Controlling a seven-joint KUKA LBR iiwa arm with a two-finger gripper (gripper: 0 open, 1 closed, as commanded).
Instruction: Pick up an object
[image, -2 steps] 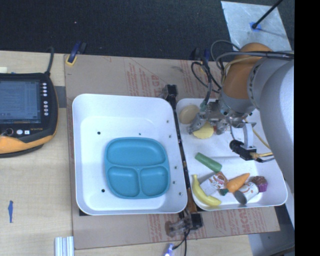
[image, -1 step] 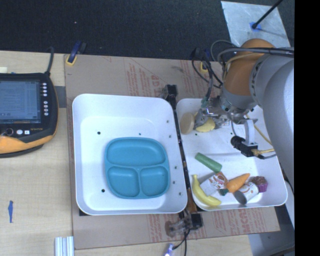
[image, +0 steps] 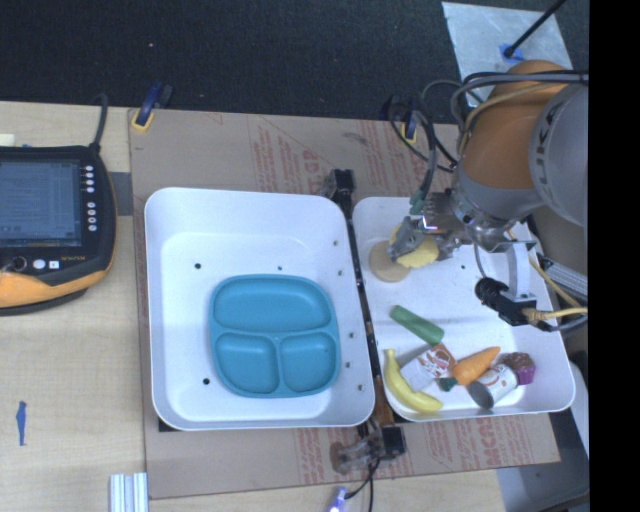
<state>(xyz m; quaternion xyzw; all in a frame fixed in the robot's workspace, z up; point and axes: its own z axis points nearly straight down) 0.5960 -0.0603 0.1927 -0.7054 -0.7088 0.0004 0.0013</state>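
My gripper (image: 416, 238) is low over the far left corner of the right bin (image: 455, 290). A pale yellow piece (image: 421, 257) lies right under it, partly covered by it. A tan round disc (image: 384, 263) rests beside that piece, against the bin's left wall. Nearer the front lie a green cucumber (image: 416, 324), a yellow banana (image: 405, 386), an orange carrot (image: 476, 365), a white and red packet (image: 432, 366) and a dark purple item (image: 519, 368).
The left bin (image: 180, 240) holds a blue divided plate (image: 273, 333). A control pendant with a screen (image: 45, 215) lies on the bench at far left. Cables (image: 510, 300) hang off the arm over the right bin's right side.
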